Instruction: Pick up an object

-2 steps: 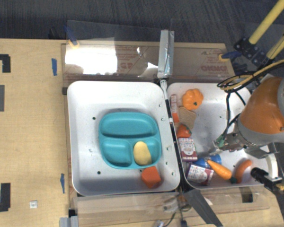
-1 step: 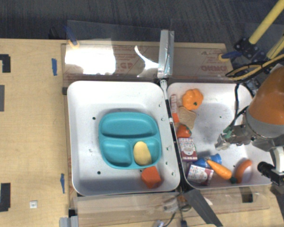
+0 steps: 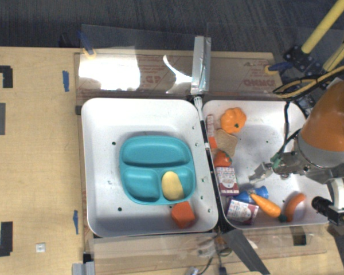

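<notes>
My gripper [image 3: 262, 172] hangs over the middle of the right bin [image 3: 258, 110], reaching in from the right under the orange-banded arm [image 3: 331, 122]. Just below it lie a blue object [image 3: 260, 192] and an orange carrot [image 3: 268, 206]. Left of it, a red bottle with a white label [image 3: 225, 175] lies along the bin's left wall. A small orange pumpkin [image 3: 233, 119] sits at the back, with a tan piece [image 3: 226, 143] under it. A white and pink carton [image 3: 241, 211] and a red, round fruit [image 3: 294, 205] rest near the front.
The left bin [image 3: 103, 153] holds a teal divided plate [image 3: 155, 159] with a yellow oval fruit [image 3: 172, 185] in its front right section. An orange-red block [image 3: 183, 214] sits at that bin's front edge. Cables and a yellow pole [image 3: 327, 22] stand at the back right.
</notes>
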Robot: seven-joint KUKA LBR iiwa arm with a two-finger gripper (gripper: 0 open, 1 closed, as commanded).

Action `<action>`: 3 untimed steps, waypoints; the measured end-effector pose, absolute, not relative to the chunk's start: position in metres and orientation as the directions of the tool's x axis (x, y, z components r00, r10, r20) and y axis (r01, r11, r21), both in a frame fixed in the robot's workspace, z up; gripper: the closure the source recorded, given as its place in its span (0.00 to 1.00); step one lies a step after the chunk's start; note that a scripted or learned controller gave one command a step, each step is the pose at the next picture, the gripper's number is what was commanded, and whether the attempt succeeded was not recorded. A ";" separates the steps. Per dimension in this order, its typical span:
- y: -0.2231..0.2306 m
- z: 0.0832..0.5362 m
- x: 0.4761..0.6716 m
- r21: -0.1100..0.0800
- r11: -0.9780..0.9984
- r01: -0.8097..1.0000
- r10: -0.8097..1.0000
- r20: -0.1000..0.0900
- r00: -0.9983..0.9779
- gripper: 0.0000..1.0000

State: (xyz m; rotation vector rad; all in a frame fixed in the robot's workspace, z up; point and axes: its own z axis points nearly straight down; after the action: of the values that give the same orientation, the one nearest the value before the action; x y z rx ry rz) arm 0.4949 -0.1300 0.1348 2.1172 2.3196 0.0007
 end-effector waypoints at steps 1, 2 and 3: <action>-0.114 0.088 0.482 0.007 0.213 0.977 0.977 -0.003 -0.213 0.00; -0.135 0.087 0.578 0.007 0.195 0.981 0.981 -0.004 -0.195 0.00; -0.111 0.088 0.516 0.005 0.189 0.982 0.982 -0.002 -0.189 0.00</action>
State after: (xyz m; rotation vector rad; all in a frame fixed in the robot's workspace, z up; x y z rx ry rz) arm 0.5157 -0.1113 0.0879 1.9972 2.4186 0.0047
